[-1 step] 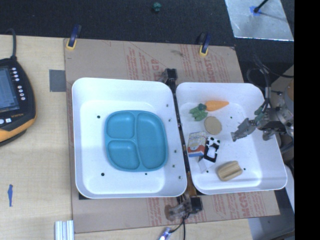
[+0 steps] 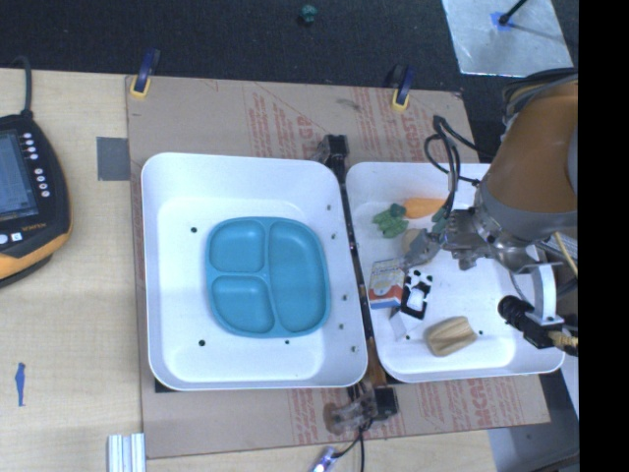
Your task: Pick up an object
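Gripper (image 2: 425, 249) low in right bin (image 2: 491, 362), near broccoli (image 2: 390, 221); grip state unclear; nothing visibly lifted, pick pending.

Was a thick, rounded arm (image 2: 536, 160), with a broad orange band across its upper part and a grey casing beneath. Carried black cables (image 2: 444, 155) looping off the left side of the wrist. Ended in a tool (image 2: 425, 249) of grey metal with dark, angular parts at the tip. Bore a white bracket-like piece and a black cylindrical fitting lower down. Showed no legible markings or screws.
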{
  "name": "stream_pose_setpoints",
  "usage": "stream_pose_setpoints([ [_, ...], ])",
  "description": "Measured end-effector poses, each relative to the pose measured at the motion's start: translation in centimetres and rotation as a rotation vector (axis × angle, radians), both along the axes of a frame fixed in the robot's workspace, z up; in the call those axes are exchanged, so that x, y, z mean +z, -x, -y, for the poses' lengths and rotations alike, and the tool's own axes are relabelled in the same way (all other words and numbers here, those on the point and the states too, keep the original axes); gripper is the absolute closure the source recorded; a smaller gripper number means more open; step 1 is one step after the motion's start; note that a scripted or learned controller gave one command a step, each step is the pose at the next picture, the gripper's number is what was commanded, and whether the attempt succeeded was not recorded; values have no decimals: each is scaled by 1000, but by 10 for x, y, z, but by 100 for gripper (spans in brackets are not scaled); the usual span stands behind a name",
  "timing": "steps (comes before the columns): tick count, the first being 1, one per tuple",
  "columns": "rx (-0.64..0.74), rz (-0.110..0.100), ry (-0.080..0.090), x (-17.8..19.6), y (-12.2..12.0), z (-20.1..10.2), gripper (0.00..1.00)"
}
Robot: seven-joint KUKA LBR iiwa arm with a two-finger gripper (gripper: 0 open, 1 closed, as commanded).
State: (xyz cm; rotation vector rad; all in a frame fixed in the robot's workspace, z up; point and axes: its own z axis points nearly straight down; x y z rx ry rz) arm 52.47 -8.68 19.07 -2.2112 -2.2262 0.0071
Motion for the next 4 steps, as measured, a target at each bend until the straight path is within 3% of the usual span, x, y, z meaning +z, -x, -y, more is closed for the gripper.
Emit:
stream_pose_setpoints([
  [1,-3,3,0,-20,-74,5,0],
  [2,-2,10,0,-95,-134,31,0],
  [3,-1,7,2,-96,-133,13,0],
  [4,-1,-11,-1,-91,-129,13,100],
])
